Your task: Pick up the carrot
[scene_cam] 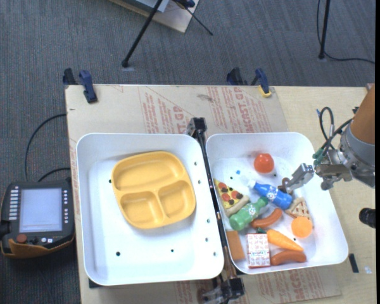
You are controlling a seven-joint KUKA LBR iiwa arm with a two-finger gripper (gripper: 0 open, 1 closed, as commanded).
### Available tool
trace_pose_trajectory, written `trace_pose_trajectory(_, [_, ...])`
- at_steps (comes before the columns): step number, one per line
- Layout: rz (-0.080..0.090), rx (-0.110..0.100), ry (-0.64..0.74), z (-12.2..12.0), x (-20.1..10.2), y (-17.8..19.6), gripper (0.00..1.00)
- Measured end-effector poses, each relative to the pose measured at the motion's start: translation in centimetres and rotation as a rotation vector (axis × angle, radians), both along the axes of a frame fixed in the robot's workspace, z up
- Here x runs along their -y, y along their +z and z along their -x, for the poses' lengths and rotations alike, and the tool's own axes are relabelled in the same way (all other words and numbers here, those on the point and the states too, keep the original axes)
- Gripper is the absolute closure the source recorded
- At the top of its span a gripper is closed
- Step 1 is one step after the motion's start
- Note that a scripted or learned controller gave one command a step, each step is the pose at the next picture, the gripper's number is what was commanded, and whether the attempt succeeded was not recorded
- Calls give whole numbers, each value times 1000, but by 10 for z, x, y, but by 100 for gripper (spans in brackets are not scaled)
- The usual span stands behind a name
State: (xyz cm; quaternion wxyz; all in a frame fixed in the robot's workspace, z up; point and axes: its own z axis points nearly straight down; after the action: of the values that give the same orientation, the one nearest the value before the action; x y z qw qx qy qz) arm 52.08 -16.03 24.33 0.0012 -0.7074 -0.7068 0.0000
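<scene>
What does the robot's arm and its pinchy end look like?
The arm comes in from the right, grey with an orange band above the wrist. A looped black cable hangs beside it. The gripper is small, grey metal with dark parts, stretching out over the white bin of toy food.

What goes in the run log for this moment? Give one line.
gripper above right bin, near blue bottle | carrot lying at bin's near side, not grasped | yellow plate in left bin

Only real text is faded red print repeated across the cardboard sheet (177,109) under the bins, up-left of the claw (293,181), too blurry to read.
</scene>
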Motion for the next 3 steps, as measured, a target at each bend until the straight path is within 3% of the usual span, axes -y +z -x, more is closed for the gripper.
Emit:
trace_pose_trajectory(1, [-3,-1,102,35,-41,-157,0])
trace_pose_trajectory(2, [-3,-2,89,36,-38,-147,100])
trace_pose_trajectory(3, [6,10,282,43,28,-5,100])
